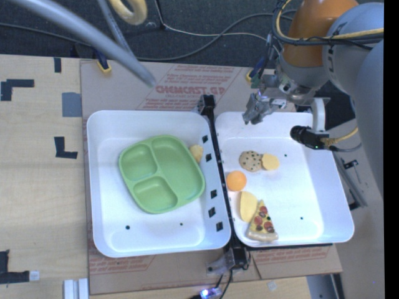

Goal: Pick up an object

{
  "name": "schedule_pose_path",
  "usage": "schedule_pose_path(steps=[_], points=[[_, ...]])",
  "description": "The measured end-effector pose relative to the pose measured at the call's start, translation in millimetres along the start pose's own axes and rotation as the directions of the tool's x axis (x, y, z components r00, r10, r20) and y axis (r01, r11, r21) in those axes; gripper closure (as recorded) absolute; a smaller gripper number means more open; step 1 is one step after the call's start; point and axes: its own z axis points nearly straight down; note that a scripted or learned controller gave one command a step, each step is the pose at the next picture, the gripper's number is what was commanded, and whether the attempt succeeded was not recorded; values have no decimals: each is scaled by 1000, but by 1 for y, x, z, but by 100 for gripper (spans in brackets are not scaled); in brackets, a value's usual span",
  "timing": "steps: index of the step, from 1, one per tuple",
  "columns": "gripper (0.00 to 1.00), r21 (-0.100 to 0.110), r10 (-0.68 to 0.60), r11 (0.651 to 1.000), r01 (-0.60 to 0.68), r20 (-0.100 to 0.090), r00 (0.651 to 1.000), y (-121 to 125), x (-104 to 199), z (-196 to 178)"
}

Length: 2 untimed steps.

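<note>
Gripper [255, 112]: at 12 o'clock over the right bin [324, 185]; cannot tell if wide or narrow.
Cookie [250, 161]: at 6 o'clock, just below it.
Tip: drop straight, squeeze gently.

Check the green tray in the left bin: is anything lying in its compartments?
The green tray has three compartments, and all are bare. A small yellow piece lies beside the tray's right edge, on the bin floor. Whatever is beneath the tray is covered.
</note>
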Motion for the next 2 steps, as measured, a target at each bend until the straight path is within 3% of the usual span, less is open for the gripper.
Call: schedule_pose_path(steps=[2], points=[[100, 0, -2, 1000, 2, -1, 1000, -29, 98, -8]])
